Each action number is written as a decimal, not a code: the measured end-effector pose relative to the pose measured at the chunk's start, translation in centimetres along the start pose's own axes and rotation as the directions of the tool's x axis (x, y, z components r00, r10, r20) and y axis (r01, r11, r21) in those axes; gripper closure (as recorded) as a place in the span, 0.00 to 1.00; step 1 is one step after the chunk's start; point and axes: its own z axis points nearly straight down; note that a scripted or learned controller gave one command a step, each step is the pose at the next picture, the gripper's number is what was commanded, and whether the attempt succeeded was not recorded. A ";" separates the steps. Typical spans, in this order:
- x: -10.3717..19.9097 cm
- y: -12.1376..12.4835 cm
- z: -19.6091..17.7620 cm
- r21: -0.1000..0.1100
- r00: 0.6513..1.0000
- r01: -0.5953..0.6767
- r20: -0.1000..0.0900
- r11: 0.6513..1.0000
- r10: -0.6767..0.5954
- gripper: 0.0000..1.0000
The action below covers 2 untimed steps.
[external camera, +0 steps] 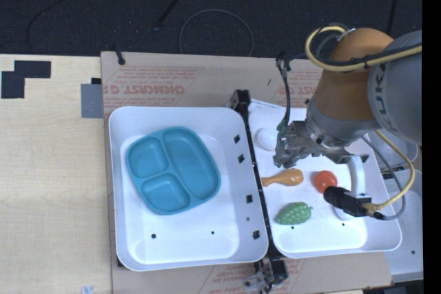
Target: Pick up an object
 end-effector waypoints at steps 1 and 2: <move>4.7 1.6 1.1 0.002 1.000 0.000 -0.001 1.000 0.000 1.00; 10.7 3.6 0.8 0.000 1.000 0.001 -0.001 1.000 -0.001 1.00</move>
